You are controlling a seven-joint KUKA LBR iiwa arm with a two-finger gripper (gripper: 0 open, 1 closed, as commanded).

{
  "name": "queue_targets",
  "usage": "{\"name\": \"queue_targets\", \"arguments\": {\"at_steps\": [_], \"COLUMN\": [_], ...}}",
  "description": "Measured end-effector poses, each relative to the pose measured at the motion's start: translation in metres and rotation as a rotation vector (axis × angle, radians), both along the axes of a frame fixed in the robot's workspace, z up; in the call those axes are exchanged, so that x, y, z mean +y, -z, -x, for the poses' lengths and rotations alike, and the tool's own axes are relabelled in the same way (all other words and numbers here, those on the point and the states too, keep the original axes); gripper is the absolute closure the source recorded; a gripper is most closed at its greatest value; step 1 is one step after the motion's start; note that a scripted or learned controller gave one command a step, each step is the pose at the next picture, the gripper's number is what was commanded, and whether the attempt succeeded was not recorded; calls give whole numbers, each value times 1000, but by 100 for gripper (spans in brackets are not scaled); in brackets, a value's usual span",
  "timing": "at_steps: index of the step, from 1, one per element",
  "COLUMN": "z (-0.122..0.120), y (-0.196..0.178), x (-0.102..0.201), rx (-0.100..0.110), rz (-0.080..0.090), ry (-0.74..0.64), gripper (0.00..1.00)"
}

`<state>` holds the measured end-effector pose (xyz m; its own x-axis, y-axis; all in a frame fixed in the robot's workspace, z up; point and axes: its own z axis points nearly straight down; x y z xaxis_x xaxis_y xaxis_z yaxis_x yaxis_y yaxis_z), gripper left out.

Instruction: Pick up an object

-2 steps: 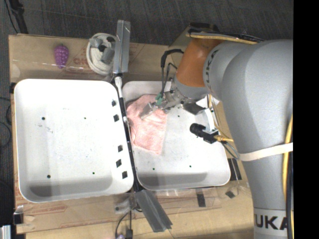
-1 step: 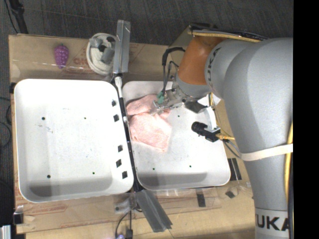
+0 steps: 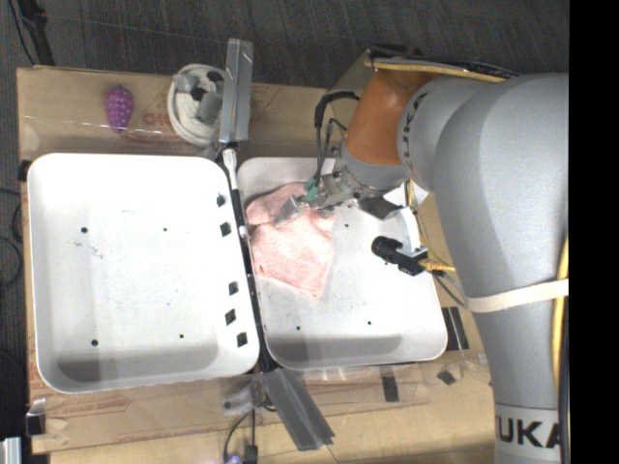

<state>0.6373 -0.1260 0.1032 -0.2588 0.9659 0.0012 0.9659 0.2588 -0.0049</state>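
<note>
**Jaws at the cloth**

The pink cloth [image 3: 290, 245] is lying in the right bin [image 3: 387, 341], toward its left wall. I am holding my jaws at its upper edge; I cannot tell how they stand.

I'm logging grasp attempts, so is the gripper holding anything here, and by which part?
It cannot be told. The gripper is down at the upper edge of the pink cloth in the right bin, but its fingertips are too small to show a hold.
</note>
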Motion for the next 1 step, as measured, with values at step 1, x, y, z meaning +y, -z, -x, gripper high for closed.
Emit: {"name": "queue_targets", "arguments": {"at_steps": [1], "z": [-20], "y": [11], "x": [-44], "rx": [-3], "rz": [0], "ry": [-53], "gripper": [0]}}
